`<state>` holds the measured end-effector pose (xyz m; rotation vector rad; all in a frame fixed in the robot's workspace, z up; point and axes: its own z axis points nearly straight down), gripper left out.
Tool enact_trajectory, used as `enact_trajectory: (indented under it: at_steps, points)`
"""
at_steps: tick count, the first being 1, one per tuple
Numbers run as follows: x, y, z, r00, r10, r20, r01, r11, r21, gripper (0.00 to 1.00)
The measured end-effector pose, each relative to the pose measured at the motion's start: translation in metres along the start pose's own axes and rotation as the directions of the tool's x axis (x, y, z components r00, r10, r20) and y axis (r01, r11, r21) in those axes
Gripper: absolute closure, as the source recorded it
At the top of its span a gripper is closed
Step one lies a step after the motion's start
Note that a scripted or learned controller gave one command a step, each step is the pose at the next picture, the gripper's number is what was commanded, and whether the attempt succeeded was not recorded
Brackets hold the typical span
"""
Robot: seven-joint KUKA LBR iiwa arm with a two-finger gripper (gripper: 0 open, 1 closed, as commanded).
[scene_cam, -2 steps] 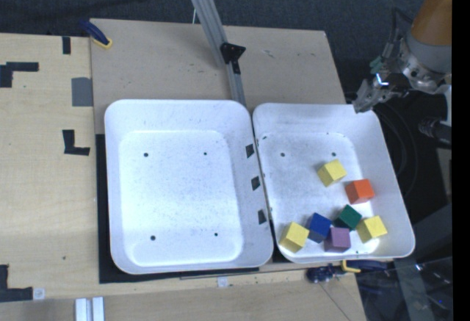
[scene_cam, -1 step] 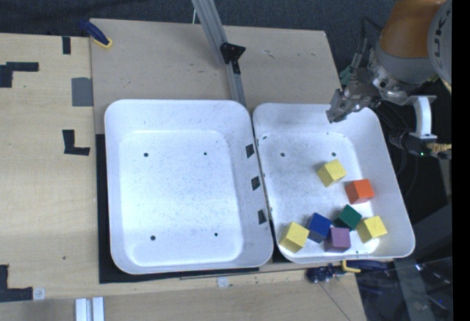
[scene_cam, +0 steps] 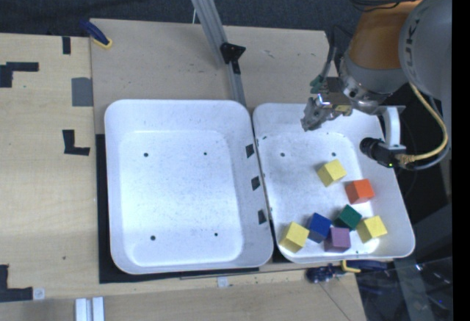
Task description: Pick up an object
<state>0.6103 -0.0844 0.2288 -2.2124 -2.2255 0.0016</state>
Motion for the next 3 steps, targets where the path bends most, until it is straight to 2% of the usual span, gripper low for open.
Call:
enact_trajectory:
  at_steps: [1, 3]
  points:
    - [0.051, -0.007, -0.009, 1.000, -0.001, 0.000, 0.001, 1.000, -0.001, 1.00]
    - [0.173, -0.029, -0.007, 1.000, -0.003, 0.000, 0.003, 1.000, -0.001, 1.00]
